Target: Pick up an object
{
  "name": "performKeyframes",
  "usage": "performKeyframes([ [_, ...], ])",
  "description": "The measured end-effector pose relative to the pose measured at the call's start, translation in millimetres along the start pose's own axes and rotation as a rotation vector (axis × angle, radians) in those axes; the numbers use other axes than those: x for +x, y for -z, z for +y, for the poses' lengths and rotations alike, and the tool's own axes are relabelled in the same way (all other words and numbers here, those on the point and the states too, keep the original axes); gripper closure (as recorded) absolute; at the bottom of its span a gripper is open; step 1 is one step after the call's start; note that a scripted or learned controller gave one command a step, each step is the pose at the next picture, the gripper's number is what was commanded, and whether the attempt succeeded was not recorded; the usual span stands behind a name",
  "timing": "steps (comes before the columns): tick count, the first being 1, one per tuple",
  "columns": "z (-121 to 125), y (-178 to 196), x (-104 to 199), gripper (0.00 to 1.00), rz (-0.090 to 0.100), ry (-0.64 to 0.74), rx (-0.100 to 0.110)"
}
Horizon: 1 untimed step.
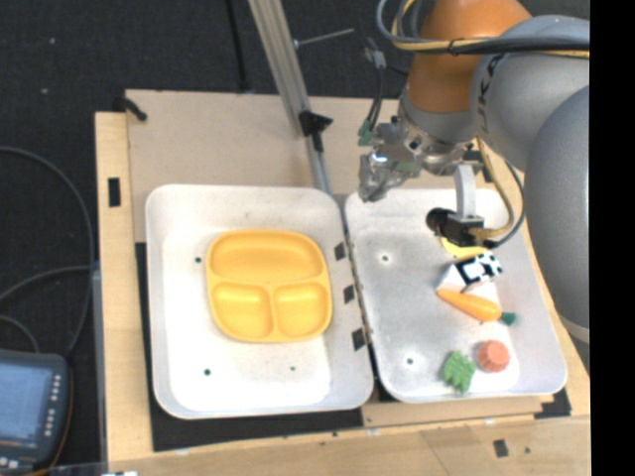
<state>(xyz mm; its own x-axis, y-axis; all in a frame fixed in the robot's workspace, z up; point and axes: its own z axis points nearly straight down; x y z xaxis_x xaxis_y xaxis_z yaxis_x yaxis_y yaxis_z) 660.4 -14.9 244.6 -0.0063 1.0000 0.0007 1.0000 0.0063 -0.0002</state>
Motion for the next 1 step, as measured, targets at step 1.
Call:
performKeyframes([
  [1, 3.2, -10.3, 53.8, 1.00, 0.000, 0.000, 0.001],
])
